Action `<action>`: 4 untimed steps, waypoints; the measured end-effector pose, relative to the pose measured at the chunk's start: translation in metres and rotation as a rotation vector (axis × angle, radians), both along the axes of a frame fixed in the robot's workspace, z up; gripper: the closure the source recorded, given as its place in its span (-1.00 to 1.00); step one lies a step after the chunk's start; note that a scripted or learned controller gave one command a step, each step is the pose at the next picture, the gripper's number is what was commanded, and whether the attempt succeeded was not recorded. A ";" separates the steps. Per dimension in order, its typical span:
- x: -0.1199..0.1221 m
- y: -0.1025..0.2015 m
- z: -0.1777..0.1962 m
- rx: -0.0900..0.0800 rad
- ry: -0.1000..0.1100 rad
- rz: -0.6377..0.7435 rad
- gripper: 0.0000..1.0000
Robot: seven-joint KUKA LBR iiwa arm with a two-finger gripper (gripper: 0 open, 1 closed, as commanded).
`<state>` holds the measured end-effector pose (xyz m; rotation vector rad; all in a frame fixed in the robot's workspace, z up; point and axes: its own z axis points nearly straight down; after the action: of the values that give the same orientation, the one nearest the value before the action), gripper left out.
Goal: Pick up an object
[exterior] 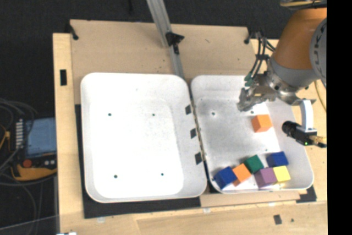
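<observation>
My gripper hangs over the upper middle of the right bin, pointing down, with nothing seen between its fingers. An orange block lies just below and right of it, apart from the fingertips. Along the bin's front edge sits a cluster of blocks: blue, orange, green, purple, yellow and another blue.
The left bin lies beside the right one. A slanted metal pole rises from behind the bins' shared edge. The arm's grey and orange body looms over the right bin's far right corner.
</observation>
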<state>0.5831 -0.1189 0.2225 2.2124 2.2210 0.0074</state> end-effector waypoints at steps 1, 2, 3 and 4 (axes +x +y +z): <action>0.001 -0.001 0.016 0.001 0.005 0.002 1.00; -0.006 0.045 0.025 0.003 0.007 0.003 1.00; -0.011 0.097 0.014 0.002 0.008 -0.001 1.00; -0.021 0.141 0.022 0.003 0.008 0.001 1.00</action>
<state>0.5617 0.0218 0.2441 2.2169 2.2283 0.0018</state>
